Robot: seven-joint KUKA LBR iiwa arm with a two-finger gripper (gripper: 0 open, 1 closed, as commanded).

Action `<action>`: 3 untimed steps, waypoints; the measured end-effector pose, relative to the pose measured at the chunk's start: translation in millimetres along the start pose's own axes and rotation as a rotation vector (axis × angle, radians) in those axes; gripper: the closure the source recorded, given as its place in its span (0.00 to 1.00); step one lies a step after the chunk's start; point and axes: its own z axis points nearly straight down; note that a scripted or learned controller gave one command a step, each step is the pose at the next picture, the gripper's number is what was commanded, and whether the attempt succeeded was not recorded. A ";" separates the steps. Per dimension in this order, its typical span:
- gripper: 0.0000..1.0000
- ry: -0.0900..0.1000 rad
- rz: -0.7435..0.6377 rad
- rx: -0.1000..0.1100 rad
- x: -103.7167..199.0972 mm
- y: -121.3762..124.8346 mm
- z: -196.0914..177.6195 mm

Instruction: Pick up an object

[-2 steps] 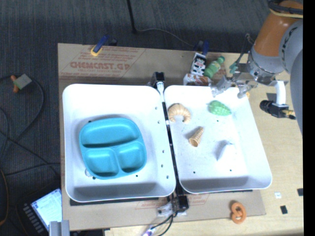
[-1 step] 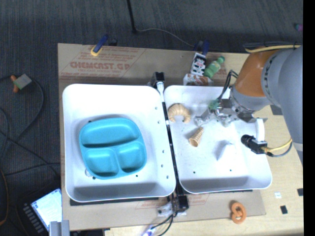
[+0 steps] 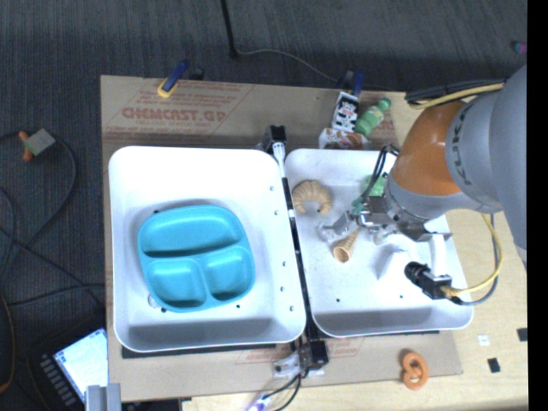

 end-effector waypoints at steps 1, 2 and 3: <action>1.00 0.001 0.000 0.002 -0.3 -0.2 -9.3; 0.00 0.000 0.001 0.001 -0.2 -0.2 -9.2; 1.00 0.000 0.000 0.001 -0.3 0.2 -19.1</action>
